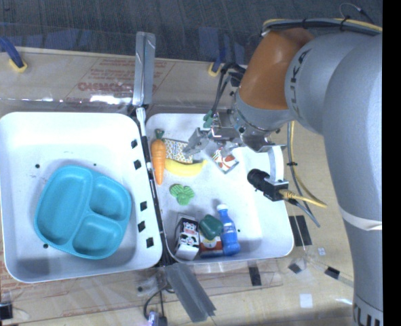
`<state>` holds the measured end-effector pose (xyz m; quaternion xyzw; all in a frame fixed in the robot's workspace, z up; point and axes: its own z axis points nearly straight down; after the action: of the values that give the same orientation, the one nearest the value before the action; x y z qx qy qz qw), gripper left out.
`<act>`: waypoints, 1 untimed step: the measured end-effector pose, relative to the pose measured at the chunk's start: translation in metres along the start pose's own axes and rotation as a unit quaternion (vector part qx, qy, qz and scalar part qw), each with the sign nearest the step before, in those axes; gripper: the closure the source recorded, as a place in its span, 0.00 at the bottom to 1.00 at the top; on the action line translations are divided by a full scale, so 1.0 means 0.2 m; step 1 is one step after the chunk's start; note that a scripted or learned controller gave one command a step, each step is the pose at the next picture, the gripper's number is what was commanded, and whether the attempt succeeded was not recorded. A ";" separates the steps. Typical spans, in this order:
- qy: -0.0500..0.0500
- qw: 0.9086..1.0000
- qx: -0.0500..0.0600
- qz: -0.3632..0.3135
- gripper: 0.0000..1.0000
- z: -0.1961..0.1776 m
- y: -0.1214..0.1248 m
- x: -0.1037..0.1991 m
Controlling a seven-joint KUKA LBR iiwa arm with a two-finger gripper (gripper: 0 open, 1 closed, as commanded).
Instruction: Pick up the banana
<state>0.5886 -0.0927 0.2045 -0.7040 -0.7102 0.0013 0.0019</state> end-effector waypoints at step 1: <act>-0.001 0.989 -0.002 -0.148 0.00 -0.27 -0.15 0.11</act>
<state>0.5585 -0.0705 0.2589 -0.5909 -0.8068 0.0001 -0.0006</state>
